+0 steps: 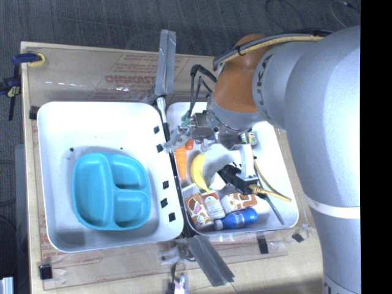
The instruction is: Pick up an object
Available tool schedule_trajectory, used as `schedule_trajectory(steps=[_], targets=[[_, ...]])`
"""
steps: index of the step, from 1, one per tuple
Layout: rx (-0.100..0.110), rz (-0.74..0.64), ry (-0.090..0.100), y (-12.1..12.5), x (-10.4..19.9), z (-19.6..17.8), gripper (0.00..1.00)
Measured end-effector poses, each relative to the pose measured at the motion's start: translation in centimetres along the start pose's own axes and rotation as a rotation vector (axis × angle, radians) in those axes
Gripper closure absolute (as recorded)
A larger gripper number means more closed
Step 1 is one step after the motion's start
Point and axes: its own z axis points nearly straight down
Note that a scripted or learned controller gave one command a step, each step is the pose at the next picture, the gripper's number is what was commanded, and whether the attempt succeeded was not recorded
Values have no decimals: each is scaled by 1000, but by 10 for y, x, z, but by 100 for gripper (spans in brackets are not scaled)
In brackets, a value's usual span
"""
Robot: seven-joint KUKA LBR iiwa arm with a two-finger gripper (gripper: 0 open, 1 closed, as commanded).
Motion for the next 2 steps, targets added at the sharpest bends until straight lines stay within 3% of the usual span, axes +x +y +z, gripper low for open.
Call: schedule_trajectory(steps=[1, 2], targets=[[-22, -121, 19, -26, -30, 66, 0], [-19, -282, 27, -10, -35, 74, 0]])
